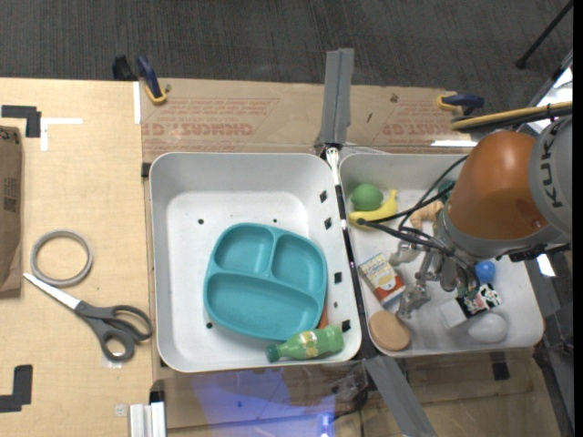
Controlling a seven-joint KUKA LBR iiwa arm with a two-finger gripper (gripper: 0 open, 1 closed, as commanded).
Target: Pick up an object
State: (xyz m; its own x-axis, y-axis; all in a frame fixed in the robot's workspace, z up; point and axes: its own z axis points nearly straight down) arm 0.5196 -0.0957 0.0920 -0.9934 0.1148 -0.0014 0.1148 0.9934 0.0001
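Your claw: low in right bin, fingers look parted, nothing seen between them, though view is cluttered. Just below-left of claw: tan round item. Beside it on left: red-white packet. Right of claw: white lump. Above: green ball, banana. Far left: green bottle, teal tray, scissors.

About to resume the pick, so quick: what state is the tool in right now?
Tool: low in the right bin, above the tan round object; open or shut cannot be told, and nothing is visibly held.
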